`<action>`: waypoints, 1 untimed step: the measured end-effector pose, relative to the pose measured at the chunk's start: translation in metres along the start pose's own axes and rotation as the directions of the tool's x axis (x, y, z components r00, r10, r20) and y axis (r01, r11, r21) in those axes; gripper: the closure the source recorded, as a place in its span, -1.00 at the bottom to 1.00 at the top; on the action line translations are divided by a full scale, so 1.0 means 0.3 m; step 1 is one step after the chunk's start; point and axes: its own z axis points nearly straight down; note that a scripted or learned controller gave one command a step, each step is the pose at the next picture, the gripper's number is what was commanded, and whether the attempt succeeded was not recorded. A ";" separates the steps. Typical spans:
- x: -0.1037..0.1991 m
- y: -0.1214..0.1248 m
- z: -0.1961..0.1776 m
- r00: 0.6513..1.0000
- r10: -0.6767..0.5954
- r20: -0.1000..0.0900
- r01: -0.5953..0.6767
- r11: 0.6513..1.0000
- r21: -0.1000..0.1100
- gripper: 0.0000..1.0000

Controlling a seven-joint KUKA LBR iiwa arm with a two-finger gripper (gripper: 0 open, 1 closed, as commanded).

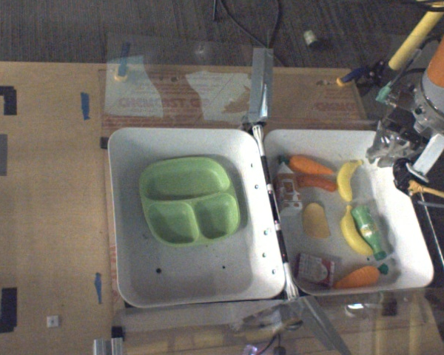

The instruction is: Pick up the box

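Bench with two white bins (126, 198), gripper (388, 150) finger state impossible to tell, poised over right bin's far edge, box (315, 270) well off at near-left corner, beside carrot (359, 276): risk of grabbing carrot instead.

We look down from one fixed camera above the bench (44, 198), tilted a little so the floor (96, 6) shows along the top beyond the bench's far edge. We stand far enough back to take in both bins whole: the left bin (126, 272) sits near the middle of our view, the right bin (418, 272) just beside it toward the right edge. The arm (438, 87) comes in at the upper right, above the right bin's far corner.
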 end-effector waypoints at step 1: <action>0.164 0.315 -0.395 0.993 0.115 0.000 -0.115 0.993 0.000 1.00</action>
